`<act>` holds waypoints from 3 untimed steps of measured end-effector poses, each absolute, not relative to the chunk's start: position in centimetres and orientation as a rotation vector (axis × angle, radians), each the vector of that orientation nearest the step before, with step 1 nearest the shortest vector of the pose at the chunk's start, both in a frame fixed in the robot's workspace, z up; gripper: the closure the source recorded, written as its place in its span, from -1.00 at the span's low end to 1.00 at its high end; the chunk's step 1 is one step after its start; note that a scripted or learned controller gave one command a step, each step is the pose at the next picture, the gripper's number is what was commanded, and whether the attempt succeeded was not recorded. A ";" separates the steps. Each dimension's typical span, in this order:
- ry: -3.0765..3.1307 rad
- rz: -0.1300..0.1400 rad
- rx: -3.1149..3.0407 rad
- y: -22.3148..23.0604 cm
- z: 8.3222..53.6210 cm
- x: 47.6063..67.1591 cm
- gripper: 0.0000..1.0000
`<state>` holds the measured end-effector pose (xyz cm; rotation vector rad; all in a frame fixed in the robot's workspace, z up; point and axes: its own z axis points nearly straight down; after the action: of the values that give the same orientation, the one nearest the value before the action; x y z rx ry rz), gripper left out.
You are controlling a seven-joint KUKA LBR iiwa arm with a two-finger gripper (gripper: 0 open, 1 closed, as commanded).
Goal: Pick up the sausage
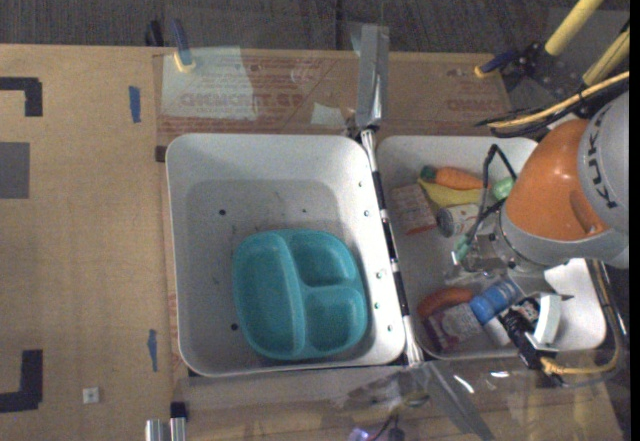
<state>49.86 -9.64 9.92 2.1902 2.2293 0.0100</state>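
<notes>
Sausage (443,301) lies low in the right bin (590,327), touching a blue-capped bottle (493,304) and a packet (462,323). Our tool (478,251) hovers just above it; whether it is parted we cannot tell. We risk grabbing the bottle instead, crowded as they are.

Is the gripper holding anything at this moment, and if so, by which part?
It cannot be told. The gripper is low in the right bin, above the sausage.

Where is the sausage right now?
The sausage lies in the right bin, near its front left corner, just left of the blue-capped bottle and below the gripper.
</notes>
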 end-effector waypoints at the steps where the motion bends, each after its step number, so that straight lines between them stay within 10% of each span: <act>1: 2.229 0.010 2.191 -9.7 9.9 49.8 -1.00; 2: 2.368 0.009 2.049 -9.3 8.9 48.7 -1.00; 3: 2.358 0.010 2.049 -9.6 10.0 48.8 1.00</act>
<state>48.77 -9.62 9.95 2.0489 2.3583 0.0101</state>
